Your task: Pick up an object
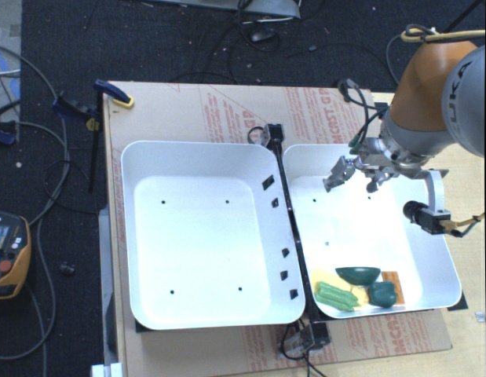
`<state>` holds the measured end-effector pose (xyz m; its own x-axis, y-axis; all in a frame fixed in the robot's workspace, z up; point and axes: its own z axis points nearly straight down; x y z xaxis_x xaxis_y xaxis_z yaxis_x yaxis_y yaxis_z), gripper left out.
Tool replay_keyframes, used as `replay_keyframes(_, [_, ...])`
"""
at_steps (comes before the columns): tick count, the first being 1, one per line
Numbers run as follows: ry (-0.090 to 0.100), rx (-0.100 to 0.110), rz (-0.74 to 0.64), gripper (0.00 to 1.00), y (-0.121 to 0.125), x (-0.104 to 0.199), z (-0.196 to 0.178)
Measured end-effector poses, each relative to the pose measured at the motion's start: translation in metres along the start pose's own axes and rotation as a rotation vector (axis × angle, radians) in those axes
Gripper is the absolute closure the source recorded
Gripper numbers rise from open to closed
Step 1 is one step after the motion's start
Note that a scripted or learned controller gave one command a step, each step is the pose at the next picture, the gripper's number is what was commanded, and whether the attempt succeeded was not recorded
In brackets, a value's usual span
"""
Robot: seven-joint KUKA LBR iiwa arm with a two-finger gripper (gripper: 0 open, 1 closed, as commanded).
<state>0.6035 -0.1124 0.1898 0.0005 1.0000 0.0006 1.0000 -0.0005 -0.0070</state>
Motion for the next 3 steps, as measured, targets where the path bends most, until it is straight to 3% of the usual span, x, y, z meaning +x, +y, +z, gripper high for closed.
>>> replay_keyframes(1, [0.000, -0.007, -0.001, 0.00, 0.002, 0.000, -0.004])
replay_keyframes(3, [0.000, -0.003, -0.001, 0.00, -0.005, -0.008, 0.102])
